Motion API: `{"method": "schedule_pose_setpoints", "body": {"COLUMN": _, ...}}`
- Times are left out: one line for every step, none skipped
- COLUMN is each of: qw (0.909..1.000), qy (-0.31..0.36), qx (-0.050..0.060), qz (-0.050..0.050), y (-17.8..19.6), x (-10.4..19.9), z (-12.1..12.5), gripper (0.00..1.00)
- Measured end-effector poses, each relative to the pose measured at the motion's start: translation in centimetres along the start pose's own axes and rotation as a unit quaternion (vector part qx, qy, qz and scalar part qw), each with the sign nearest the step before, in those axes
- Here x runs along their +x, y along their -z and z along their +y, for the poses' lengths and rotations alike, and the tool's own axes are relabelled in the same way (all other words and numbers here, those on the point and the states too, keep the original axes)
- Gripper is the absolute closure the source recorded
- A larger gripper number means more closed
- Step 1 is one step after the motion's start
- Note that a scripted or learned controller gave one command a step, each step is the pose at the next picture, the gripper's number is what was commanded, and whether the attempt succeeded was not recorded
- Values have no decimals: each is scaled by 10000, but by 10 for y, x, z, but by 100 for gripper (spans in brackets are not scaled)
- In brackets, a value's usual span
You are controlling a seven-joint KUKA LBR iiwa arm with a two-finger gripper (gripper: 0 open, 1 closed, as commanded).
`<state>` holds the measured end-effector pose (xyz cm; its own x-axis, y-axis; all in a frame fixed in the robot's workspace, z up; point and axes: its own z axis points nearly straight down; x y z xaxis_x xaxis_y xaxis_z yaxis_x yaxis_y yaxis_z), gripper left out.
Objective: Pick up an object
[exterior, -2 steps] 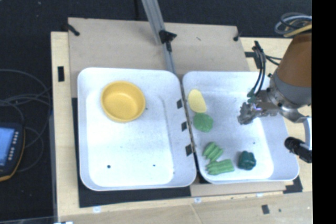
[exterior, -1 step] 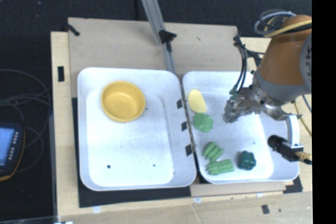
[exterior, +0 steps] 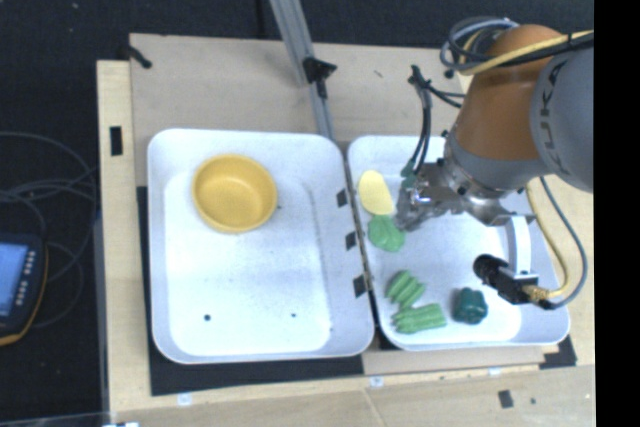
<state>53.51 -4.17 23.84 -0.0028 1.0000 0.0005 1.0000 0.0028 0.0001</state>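
Observation:
My gripper [exterior: 408, 211] hangs low over the left side of the right bin [exterior: 500, 340]. It sits just right of a pale yellow piece [exterior: 374, 192] and directly above a round green piece [exterior: 385, 235], close to or touching it. Two ridged green pieces [exterior: 404, 288] [exterior: 419, 318] lie nearer the bin's front, with a dark teal piece [exterior: 469, 306] to their right. The arm's orange band [exterior: 505, 105] and grey wrist cover the bin's back right.
The left bin [exterior: 170, 315] holds a yellow bowl [exterior: 235, 193] at its back left. A grey metal pole [exterior: 285, 5] slants down to the bins' shared divider. Black cable and a connector [exterior: 505, 280] hang over the right bin's right side.

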Motion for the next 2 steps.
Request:
{"method": "schedule_pose_setpoints", "body": {"qw": 10000, "qy": 6, "qx": -2, "qz": 2, "y": 1, "x": 48, "z": 18, "gripper": 100}}
{"method": "schedule_pose_setpoints", "body": {"qw": 10000, "qy": 6, "qx": -4, "qz": 3, "y": 11, "x": 96, "z": 23, "gripper": 100}}
